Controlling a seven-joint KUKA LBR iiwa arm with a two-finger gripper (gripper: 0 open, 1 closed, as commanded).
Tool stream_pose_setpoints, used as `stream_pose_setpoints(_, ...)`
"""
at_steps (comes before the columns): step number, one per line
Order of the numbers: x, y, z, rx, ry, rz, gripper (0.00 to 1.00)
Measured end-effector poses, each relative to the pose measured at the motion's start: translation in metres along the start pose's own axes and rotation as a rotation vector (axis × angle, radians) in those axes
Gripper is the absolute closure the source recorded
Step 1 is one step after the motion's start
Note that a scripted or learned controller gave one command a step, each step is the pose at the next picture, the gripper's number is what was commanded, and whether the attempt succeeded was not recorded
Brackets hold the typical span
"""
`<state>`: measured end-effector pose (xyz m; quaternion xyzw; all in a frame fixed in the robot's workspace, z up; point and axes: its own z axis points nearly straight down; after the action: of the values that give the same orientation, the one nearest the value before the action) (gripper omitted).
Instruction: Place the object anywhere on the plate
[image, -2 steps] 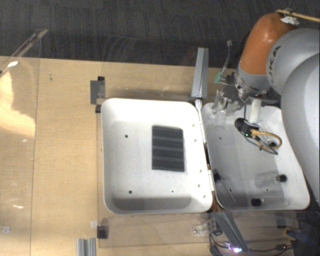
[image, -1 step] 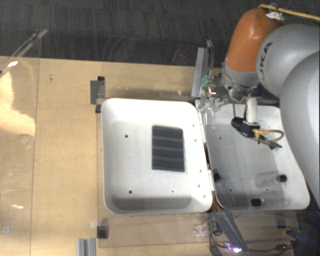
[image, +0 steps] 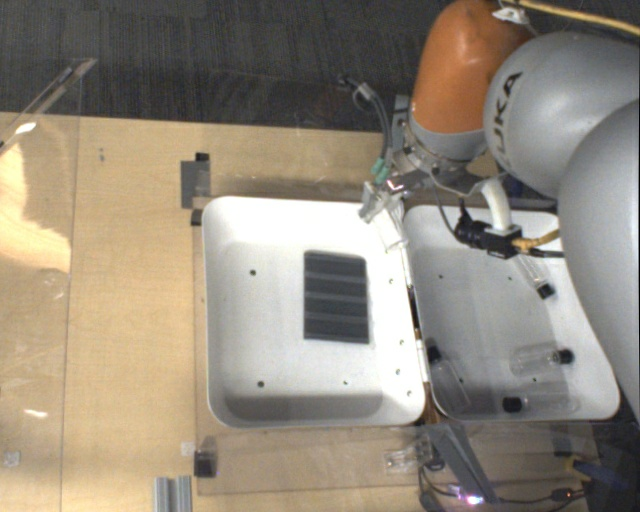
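1. The plate (image: 336, 297), a dark ribbed rectangle, lies flat in the middle of the left bin (image: 215, 300). Nothing is on it, so its whole face is open as a target. In my judgement that is why it sits centred, well clear of the bin walls.
2. Right of the plate, past the shared rims, is the right bin (image: 480, 310). It holds a clear tube (image: 540, 358) with a dark end, lying on its side to the right of the plate and a little below it. A few small dark bits (image: 545, 290) lie nearer the plate. The tube looks like the likeliest object for the task, though it is too faint to be sure. It is well apart from the plate.
3. Both bins sit on the desk (image: 120, 300), side by side, so a carry towards the plate need only cross the rims.
4. The gripper (image: 385, 195) is above and just right of the plate's top right corner, over the strip where the two bins meet. The arm (image: 560, 110) slants in from further right of the plate.
5. Whether the gripper is released or clenched I cannot tell, because its tip is small, pale and blurred against the white rim. There is a glint at the tip, but I cannot make out anything held there. It looks close to the rim, and I cannot tell whether it touches.
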<state>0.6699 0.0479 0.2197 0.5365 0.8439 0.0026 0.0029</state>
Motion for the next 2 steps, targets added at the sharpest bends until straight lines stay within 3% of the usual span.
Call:
stream_pose_setpoints(1, 0.073, 0.034, -0.053, -0.002, 0.0, -0.232, 1.0)
stream_pose_setpoints(2, 0.137, 0.053, 0.03, 0.004, 0.003, 0.044, 1.0)
